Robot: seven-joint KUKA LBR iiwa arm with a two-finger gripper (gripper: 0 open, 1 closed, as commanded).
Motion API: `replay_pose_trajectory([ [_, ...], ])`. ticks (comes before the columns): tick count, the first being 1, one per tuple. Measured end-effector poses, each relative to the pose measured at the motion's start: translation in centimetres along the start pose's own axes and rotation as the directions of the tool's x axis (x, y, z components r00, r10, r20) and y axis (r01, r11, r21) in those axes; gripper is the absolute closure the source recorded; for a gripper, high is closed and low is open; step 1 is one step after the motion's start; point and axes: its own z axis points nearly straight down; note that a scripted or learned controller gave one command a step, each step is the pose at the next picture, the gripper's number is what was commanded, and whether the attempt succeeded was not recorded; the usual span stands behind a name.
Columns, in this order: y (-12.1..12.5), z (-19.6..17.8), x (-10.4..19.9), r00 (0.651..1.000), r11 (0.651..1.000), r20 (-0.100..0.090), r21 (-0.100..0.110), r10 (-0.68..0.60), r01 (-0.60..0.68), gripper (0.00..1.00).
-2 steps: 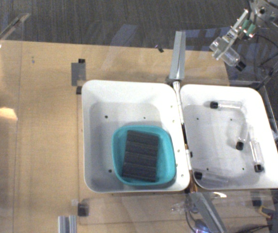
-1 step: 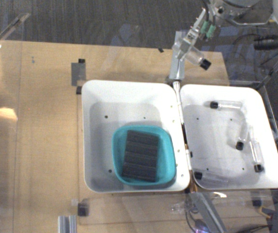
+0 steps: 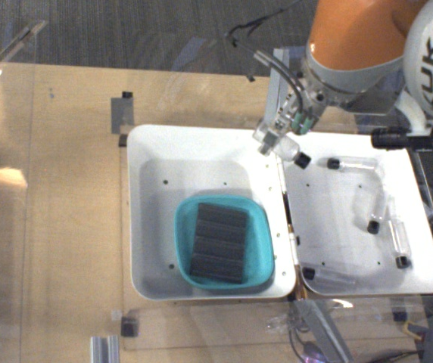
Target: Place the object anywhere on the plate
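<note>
Closest to your lens was the arm (image 3: 368, 21), its orange band bulking large in the upper right corner, with the grey wrist angling down and to the left from it. You would have seen the gripper (image 3: 271, 141) hanging over the far end of the rim where the two bins meet. Whether it was clenched or released, I could not tell from your view; the tip was small and crowded by glare.

A short clear vial (image 3: 292, 152) with a black cap lay just beside the gripper tip, at the far left corner of the right bin (image 3: 428, 274) — touching it or merely beneath it, I could not say.

The dark ridged block (image 3: 218, 242) rested flat on the teal plate (image 3: 182, 221), filling most of its middle, its long side running from far to near. That plate sat in the near right part of the left bin (image 3: 147, 203), close to the dividing rim and well apart from the gripper.

Elsewhere in the right bin you had more clear tubes with black caps: a long tube (image 3: 354, 162) along the far side and a pair of tubes (image 3: 389, 229) near the right wall. Both bins stood on the pale wooden bench (image 3: 50, 203).
</note>
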Motion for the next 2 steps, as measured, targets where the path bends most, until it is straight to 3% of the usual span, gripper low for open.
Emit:
replay_pose_trajectory([
  [1,-4.3,-8.1,-3.8,0.979,0.979,0.007,-0.002,-0.203,0.203,1.0],
  [2,-5.3,-8.7,6.4,0.971,0.971,0.005,-0.003,-0.241,0.241,1.0],
])
